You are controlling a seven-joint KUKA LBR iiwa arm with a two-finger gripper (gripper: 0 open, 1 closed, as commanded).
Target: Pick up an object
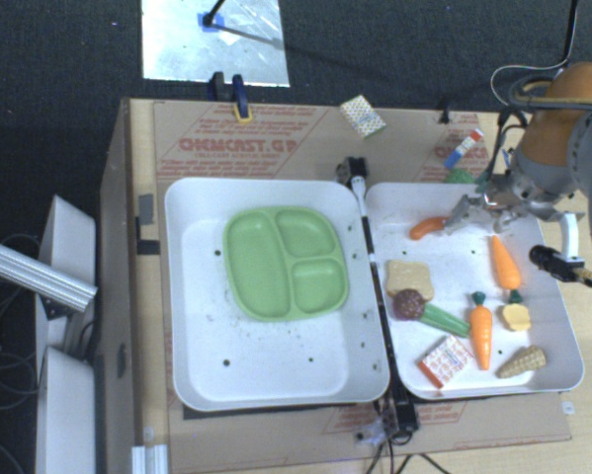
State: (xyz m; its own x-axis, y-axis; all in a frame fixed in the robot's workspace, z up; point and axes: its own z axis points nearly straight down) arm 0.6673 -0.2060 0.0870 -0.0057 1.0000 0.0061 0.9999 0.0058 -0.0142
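My gripper hangs over the far part of the right bin, open, with nothing between its fingers. Just left of it lies a small orange sausage-shaped piece. An orange carrot lies just below the gripper, towards the front. Further forward in the same bin are a slice of bread, a purple piece on a green handle, a second carrot, a yellow chunk, a tan cone and a red-and-white packet.
The left bin holds a green divided plate. The divider runs between the bins. On the cardboard behind the bins lie a small patterned block and a red, white and blue item. The arm enters from the upper right.
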